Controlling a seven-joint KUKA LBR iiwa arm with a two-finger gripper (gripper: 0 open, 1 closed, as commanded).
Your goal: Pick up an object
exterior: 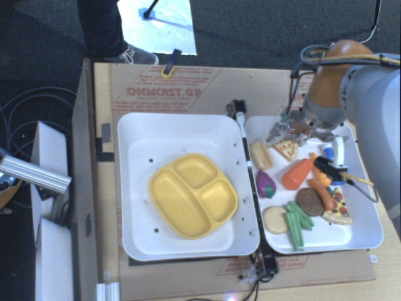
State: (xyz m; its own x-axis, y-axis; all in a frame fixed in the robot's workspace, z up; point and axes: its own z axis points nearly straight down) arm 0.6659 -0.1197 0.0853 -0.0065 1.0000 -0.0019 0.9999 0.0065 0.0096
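Scene: 2 shallow white bins are sitting side by side on a bench, seen from above at a slant.
Left bin: it is holding 1 yellow divided tray.
Right bin: it is holding the toy food, including a waffle wedge, a bread roll, a purple eggplant and an orange carrot.
Claw: the gripper is hovering over the right bin's far corner, just beside the waffle wedge; how far it is open cannot be told, and nothing is showing between its tips.
Doing it well: it is probably best centring over 1 isolated piece, such as the waffle wedge, before closing.
Writing: red print on the cardboard sheet is reading roughly "CHEMCAST GP"; smaller lines are blurring.
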